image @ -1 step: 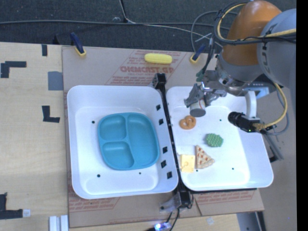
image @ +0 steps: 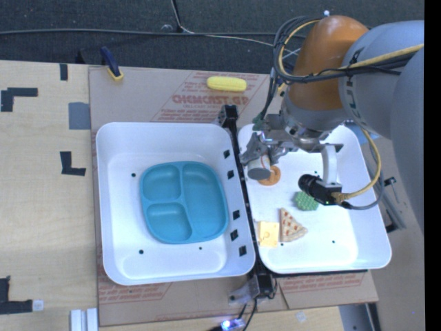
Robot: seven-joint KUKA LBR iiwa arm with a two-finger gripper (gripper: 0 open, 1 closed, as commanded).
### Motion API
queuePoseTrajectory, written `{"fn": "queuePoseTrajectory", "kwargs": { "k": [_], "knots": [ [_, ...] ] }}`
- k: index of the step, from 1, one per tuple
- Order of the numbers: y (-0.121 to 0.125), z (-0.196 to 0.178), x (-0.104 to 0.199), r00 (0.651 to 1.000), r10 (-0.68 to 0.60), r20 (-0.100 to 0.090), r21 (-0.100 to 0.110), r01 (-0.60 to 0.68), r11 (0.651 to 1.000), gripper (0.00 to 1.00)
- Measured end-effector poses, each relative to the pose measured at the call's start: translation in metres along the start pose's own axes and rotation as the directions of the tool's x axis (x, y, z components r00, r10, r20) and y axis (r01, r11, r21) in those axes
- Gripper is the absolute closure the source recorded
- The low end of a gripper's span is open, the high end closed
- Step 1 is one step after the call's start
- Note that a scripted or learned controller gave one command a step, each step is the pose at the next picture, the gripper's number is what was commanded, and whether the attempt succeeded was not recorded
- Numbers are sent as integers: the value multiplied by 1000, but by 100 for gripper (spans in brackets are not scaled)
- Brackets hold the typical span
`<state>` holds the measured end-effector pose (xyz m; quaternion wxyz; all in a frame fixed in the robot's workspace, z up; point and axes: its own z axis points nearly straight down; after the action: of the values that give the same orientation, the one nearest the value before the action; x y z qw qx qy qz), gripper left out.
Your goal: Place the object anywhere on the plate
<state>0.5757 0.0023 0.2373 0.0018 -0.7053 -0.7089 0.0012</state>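
- Clearly, the pick was the step in hand: the plate (image: 184, 203), a blue divided one, lay bare in the left bin (image: 110, 185), and every loose item sat in the right bin (image: 365, 247).
- Which item was meant could not be told from the task alone; the nearest to the gripper (image: 260, 163) was an orange disc (image: 271, 176), partly covered by a grey cylindrical part at the gripper's tip.
- Others lay lower in the right bin: a green piece (image: 304, 201), a pizza slice (image: 291, 225) and a yellow block (image: 267, 234), the last two just beside each other.
- Whether the fingers stood wide or narrow could not be told; nothing showed between them.
- To do the pick well, I judged the gripper should centre on the disc, drop straight, close fully, then lift before crossing.
- Risk: the disc lay near the wall between the bins, so a finger could catch that rim, and a flat thing could slip out.
- For the drop, any of the plate's compartments would serve; a low release should stop bouncing.
- Pose: the arm (image: 386, 88) reached in from the right, its orange band (image: 324, 54) above the right bin's upper part, wrist bent down and leftward toward the dividing wall.
- A yellow banana (image: 226, 83) lay outside the bins on the cardboard, well apart.
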Motion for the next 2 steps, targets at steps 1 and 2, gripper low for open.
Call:
{"fn": "queuePoseTrajectory", "kwargs": {
  "k": [1,2],
  "knots": [
    [-10,-5,55,1000,-2,-1,-2,2,1000,100],
    [-29,13,110,1000,-1,0,0,1,1000,100]
  ]
}}
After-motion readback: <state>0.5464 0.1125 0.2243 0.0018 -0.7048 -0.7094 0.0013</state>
